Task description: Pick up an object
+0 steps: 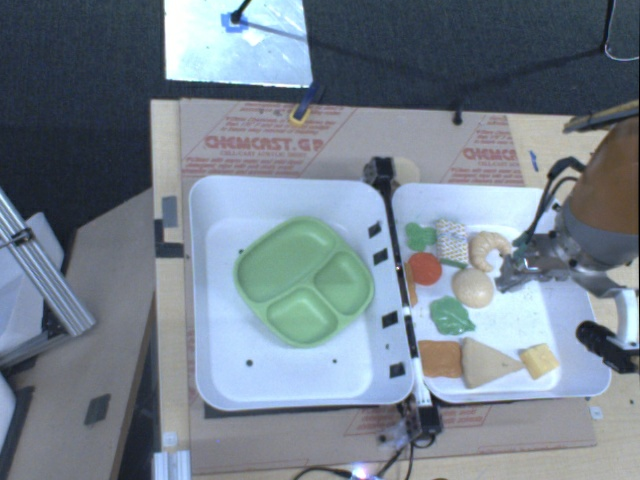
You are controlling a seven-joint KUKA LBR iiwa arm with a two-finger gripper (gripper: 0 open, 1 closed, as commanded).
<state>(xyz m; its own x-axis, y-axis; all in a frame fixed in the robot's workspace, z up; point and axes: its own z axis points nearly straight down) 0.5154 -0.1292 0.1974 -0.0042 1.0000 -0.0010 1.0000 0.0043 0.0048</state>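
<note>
1. You have the bench (250, 143) carrying a brown board that reads "CHEMCAST GP" in red, once near its far left corner and again near its far right corner.
2. The left bin (215, 368) holds a green divided plate (303, 280) at its centre, well apart from anything the task needs.
3. The right bin (500, 196) holds all the small things: a green piece (420, 236) and a speckled block (451, 236) by its far left corner, a red ball (425, 268) at its left edge, and a curled pale pastry (487, 249) with a cream ball (473, 288) at its centre.
4. Along its near edge you see a green leaf shape (451, 316), an orange slab (440, 359), a tan wedge (490, 363) and a yellow cube (540, 361).
5. The gripper (512, 268) hangs just beside the pastry and cream ball; you cannot tell how its jaws stand.
</note>
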